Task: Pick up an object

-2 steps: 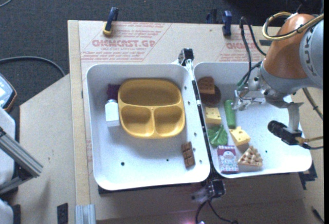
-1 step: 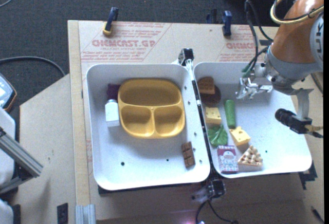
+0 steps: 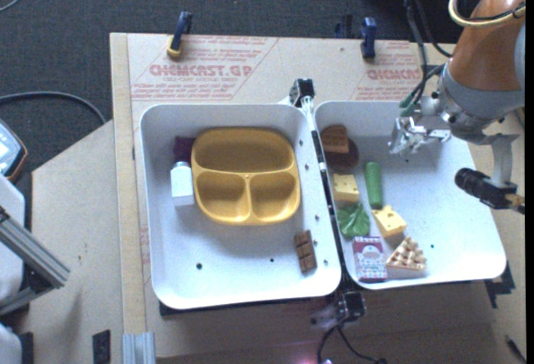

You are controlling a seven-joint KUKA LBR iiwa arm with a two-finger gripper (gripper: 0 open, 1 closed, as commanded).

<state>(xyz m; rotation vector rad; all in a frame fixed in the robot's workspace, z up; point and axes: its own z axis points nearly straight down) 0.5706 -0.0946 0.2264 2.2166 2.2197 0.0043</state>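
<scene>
Two shallow white bins sit side by side on a board. The left bin (image 3: 167, 270) carries a yellow divided plate (image 3: 245, 174) near its middle, with three compartments. At the plate's nine o'clock stands a small white bottle (image 3: 182, 183), touching its rim, and a dark purple piece (image 3: 183, 145) peeks out at about ten o'clock. A brown chocolate bar (image 3: 304, 251) lies at the plate's five o'clock, close to the wall between the bins.

The right bin (image 3: 467, 245) keeps its toy food along its left side. At its eleven o'clock a brown block (image 3: 335, 138) rests on a dark round piece (image 3: 348, 155). Below that lies a pale yellow cheese cube (image 3: 345, 187), and just at its three o'clock a green cucumber (image 3: 373, 184) stands lengthwise. A green leafy piece (image 3: 352, 220) lies at six o'clock of the cheese cube, with a second cheese wedge (image 3: 389, 221) beside it. Near the bin's front edge are a small red-and-white packet (image 3: 368, 259) and a tan waffle wedge (image 3: 406, 257), touching each other.

The claw (image 3: 410, 139) hangs over the right bin's twelve o'clock area, apart from the food, at about one o'clock from the cucumber. Nothing sits between its tips; whether it is spread or pressed together I cannot tell.
</scene>
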